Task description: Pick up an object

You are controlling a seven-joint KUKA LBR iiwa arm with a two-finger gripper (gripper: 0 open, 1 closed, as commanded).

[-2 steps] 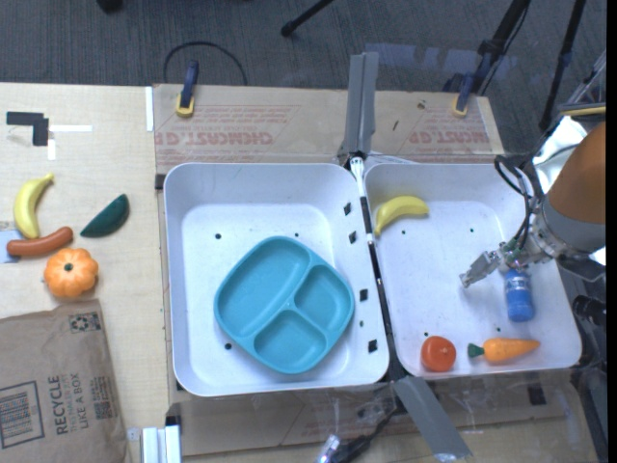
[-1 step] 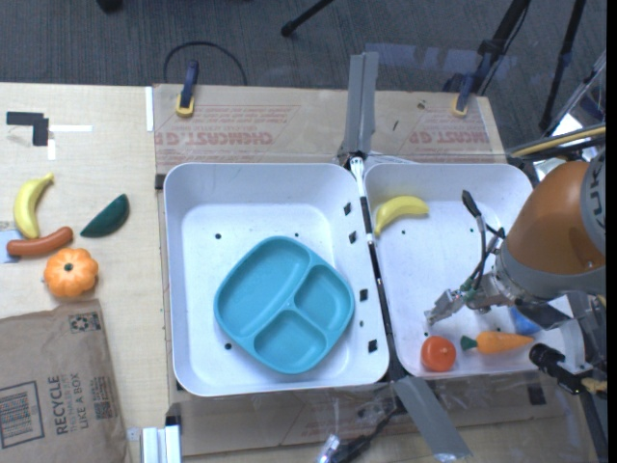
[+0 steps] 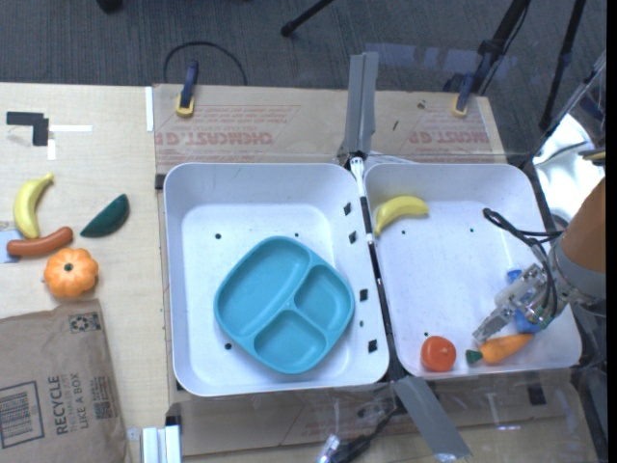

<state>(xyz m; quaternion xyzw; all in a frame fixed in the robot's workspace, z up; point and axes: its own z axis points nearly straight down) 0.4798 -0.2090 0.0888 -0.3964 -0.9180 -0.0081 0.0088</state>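
Note:
In the right bin [image 3: 453, 258] a yellow banana [image 3: 398, 210] lies near the back left corner. A red tomato [image 3: 439, 353] sits at the front wall, and an orange carrot [image 3: 503, 349] with a green tip lies just to its right. My gripper [image 3: 499, 322] reaches in from the right and hangs low directly over the carrot, close to it or touching it. Nothing can be seen lifted off the bin floor.
The left bin [image 3: 193, 258] holds a blue divided plate [image 3: 283, 304]. On the bench left of the bins lie a second banana [image 3: 31, 204], a sausage [image 3: 39, 243], a small pumpkin [image 3: 70, 273], a dark green piece [image 3: 106, 216] and a paper bag [image 3: 53, 384]. A black cable [image 3: 516, 228] crosses the right bin's far right side.

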